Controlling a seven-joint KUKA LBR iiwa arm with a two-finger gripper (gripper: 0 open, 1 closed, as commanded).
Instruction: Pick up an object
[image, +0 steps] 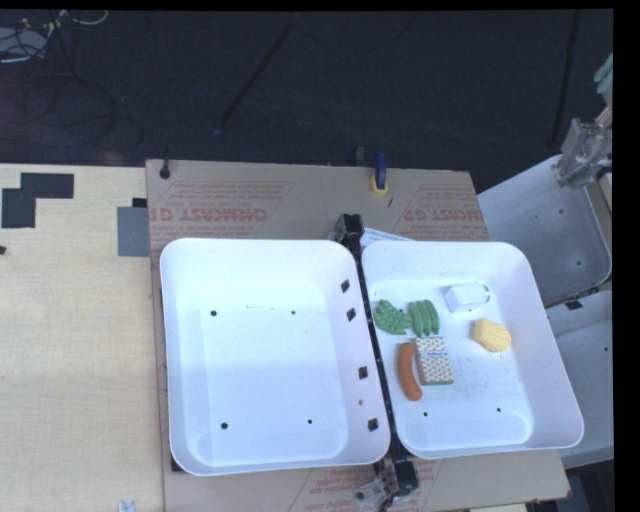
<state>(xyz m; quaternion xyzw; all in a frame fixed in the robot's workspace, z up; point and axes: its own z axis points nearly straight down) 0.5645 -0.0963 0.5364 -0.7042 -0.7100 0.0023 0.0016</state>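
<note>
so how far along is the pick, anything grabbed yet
Nothing looks done yet. Every object lies in the right bin: two green pieces, an orange sausage, a patterned block, a yellow piece and a white piece. Nothing is in hand. Reaching in, grasping and lifting all remain.

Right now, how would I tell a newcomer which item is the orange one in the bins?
Start at the right-hand bin of the two white ones. In its middle sits a small cluster: two green pieces above, a speckled block below them. The orange sausage-shaped piece lies lengthwise against the block's left side, nearest the divider; it is the only long, narrow, orange thing there.
</note>
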